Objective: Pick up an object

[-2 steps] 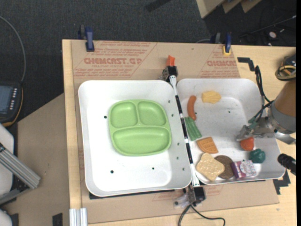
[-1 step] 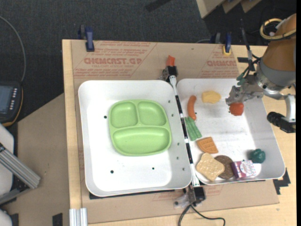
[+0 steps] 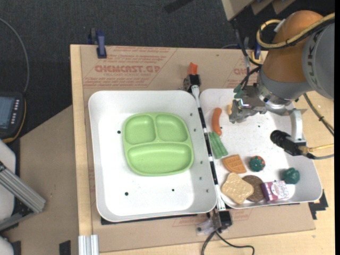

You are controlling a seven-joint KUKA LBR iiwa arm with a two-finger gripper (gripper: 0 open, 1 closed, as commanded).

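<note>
The pincer (image 3: 240, 110) was seen low over the right bin (image 3: 265, 137), just to the right of the carrot (image 3: 216, 119). Nothing was seen gripped in it, and whether it was set wide or narrow could not be told.

The carrot was judged the likeliest thing to be picked. It lay on end along the bin's left wall, near its far corner. For a clean grasp, the pincer would best be shifted left until centred over the carrot, turned so that it closed across the narrow width, and lowered straight down. The wall just left of the carrot left little room on that side, so a scrape there was thought the main risk.

A green strip (image 3: 217, 142) lay just below the carrot and might be caught along with it. Further below and to the right, a cracker (image 3: 234, 163), a teal ball (image 3: 257, 163), a slice of toast (image 3: 236, 188), a brown cookie (image 3: 256, 189), a purple packet (image 3: 277, 190) and a teal lump (image 3: 290, 175) were spread, well clear of the carrot. To its left, across the wall, a green plate (image 3: 158, 144) sat in the left bin (image 3: 106, 158).
</note>
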